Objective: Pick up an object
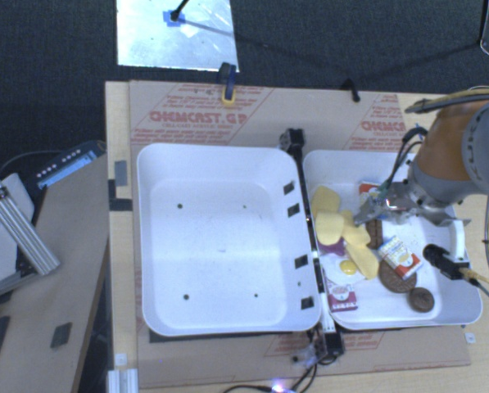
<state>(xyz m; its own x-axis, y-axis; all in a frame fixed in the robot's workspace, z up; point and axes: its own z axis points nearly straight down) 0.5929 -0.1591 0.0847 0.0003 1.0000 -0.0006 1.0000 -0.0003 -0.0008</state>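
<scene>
**Crowded bin makes a clean grab doubtful**

Because the objects lie packed together in the right bin point(465, 305), the likeliest failure from here is a pinch that catches two things at once or slides off between them. The gripper point(367, 213) is low over the middle of that bin, near its back edge, and whether it is open, closed or holding anything cannot be told at this slant. Just beside it, toward the bin's left edge, sit several yellow pieces point(336, 219) touching or overlapping one another, with a purple piece point(331, 238) among them. Toward the front edge lie a small red-and-white carton point(398, 256), a brown disc point(396, 280), a smaller dark brown round piece point(421, 300) and a flat packet point(341, 295) close to the front left corner.

The flat, smooth yellow pieces look apt to slip or to lift only by an edge and drop back. A descent between neighbours could simply shove them apart. The left bin point(219, 244) plays no part yet. The divider clips point(297, 211) between the bins stand close to the yellow pile, so a grab at the left edge risks striking them.
</scene>
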